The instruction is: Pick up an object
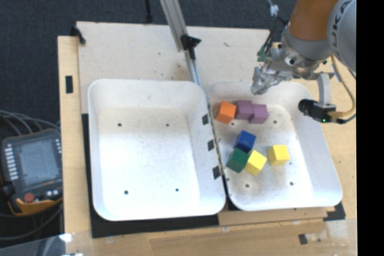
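Probably light, stiff, smooth-faced purple block (251,111), best pinched across two flat opposite sides; hand (261,84) above it, open-or-closed impossible to tell.

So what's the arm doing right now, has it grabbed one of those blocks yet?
Gripper above right bin's far edge, nothing seen held. Purple block nearest, orange block beside it. Blue, green, yellow blocks clustered lower.

One fixed camera looks down slantwise from above on both white bins (150,93), moderately near.
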### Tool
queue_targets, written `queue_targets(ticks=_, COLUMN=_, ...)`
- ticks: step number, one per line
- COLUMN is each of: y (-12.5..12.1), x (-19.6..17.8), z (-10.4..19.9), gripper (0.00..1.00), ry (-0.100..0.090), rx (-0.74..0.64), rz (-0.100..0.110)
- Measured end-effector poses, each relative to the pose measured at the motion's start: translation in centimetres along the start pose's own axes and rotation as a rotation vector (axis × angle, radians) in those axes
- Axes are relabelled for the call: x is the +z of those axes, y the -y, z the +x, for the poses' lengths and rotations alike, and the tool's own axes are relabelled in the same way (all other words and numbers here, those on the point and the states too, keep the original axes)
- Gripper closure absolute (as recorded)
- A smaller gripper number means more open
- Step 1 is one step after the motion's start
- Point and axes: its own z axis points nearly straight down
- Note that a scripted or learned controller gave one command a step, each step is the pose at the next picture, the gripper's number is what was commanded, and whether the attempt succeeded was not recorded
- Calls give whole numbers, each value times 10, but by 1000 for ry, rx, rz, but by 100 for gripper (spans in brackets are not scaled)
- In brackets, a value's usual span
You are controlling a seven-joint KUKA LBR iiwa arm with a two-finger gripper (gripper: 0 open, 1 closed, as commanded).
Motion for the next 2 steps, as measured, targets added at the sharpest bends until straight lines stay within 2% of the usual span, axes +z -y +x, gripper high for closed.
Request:
queue_targets(ticks=1, y=21, x=-3, z=42, gripper=100, ry=-1, rx=-1, rz=-1)
queue_targets(ticks=2, y=30, x=11, z=91, gripper=100, ry=-1, rx=-2, rz=0)
